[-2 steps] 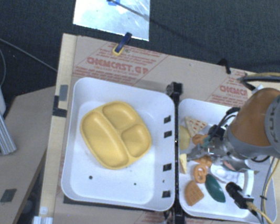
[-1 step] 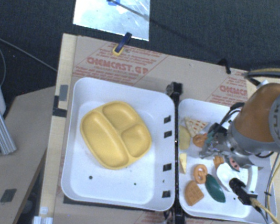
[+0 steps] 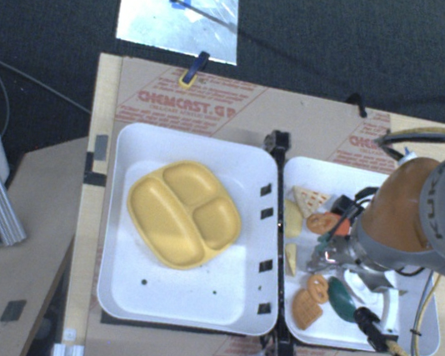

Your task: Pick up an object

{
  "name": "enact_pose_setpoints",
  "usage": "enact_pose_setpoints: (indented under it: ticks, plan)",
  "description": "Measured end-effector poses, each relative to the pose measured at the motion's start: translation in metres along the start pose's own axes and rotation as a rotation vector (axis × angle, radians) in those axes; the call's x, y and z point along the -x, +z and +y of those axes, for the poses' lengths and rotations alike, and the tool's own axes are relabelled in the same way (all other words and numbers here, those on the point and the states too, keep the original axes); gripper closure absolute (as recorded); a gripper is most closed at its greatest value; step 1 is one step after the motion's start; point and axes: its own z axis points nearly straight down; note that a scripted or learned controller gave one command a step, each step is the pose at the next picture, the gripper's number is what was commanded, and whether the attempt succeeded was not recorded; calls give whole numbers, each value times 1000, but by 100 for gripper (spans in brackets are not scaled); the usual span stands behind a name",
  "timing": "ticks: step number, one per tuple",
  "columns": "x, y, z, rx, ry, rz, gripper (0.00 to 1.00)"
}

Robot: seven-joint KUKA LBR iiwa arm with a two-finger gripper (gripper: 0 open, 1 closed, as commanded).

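My gripper (image 3: 326,254) hangs low over the middle of the right bin (image 3: 431,335), and the grey arm with its orange band covers the bin's right half. Around it lie toy foods. A tan wedge (image 3: 310,200) and an orange piece (image 3: 323,223) are just behind it. A pale yellow piece (image 3: 293,221) and a pale stick (image 3: 291,261) lie at the bin's left wall. A round pretzel-like piece (image 3: 317,286), a brown piece (image 3: 306,312) and a teal object (image 3: 342,299) sit in front of it. Nothing is visibly held.
The left bin (image 3: 116,282) holds a yellow divided plate (image 3: 185,213). A black divider with clips (image 3: 278,224) runs between the two bins. A yellow-and-blue tool (image 3: 194,68) lies on the cardboard behind the bins.
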Motion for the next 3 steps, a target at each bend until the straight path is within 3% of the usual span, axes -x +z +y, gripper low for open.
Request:
enact_pose_setpoints:
  ticks: [1,2,3]
  plan:
    - [-73,-107,-12,13,-12,1,100]
    - [-171,-101,-2,6,-13,-1,100]
    - [-147,-241,-3,20,-4,1,100]
